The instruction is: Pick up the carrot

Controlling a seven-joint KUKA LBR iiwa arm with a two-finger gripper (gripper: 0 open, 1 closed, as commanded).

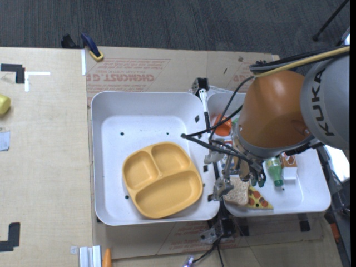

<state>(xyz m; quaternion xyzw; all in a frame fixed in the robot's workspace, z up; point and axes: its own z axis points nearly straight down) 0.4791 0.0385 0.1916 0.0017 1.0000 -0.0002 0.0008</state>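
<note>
The arm comes in from the right and hangs over the right bin, its big orange band covering most of that bin's back half. The gripper sits low at the left side of the right bin, close to the wall shared with the left bin. Can't tell how it's set — cables and the wrist clutter that spot too much.

The carrot peeks out as an orange patch at the back left of the right bin, right at the edge of the orange band, mostly hidden by the arm. It's up behind the gripper, not in it.

Just beside the gripper at the front of that bin there's a toast slice, with a pizza slice touching it on the right. A green bottle lies a bit further right, next to a small white block.

The left bin holds a yellow divided plate — three compartments, sitting toward the front right of that bin.

Off on the bench at far left, a yellow thing is cut by the frame edge.
</note>
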